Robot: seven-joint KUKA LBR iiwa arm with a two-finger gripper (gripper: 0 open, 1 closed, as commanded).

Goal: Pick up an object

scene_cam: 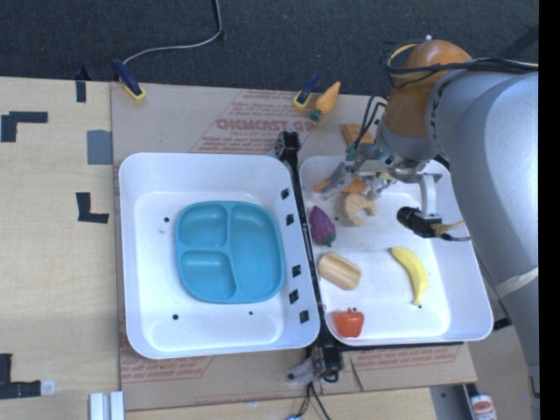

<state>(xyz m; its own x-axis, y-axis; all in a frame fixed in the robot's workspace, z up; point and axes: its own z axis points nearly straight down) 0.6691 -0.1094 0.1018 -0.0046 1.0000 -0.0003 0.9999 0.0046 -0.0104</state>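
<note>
A sheet of brown cardboard covers the wooden bench, with dark carpet beyond its far edge and a thin cable trailing across it. Two shallow white bins sit side by side on the cardboard. The left bin holds a blue divided tray lying flat near its middle.

The right bin carries the loose items. A purple bunch of grapes lies close to the bin's left wall, and just in front of it rests a tan bread roll. A red tomato sits near the front rim. A yellow banana lies toward the right side, well apart from the roll. A pale, rounded piece sits in the far part of the bin, beside an orange carrot-like item that lies at a slant.

The grey arm reaches in from the right, its orange band above the wrist. The gripper hangs over the far part of the right bin, right above the pale piece and the orange item. Whether its claw is wide, narrow or closed on anything I cannot tell: cables and the wrist crowd that spot.
</note>
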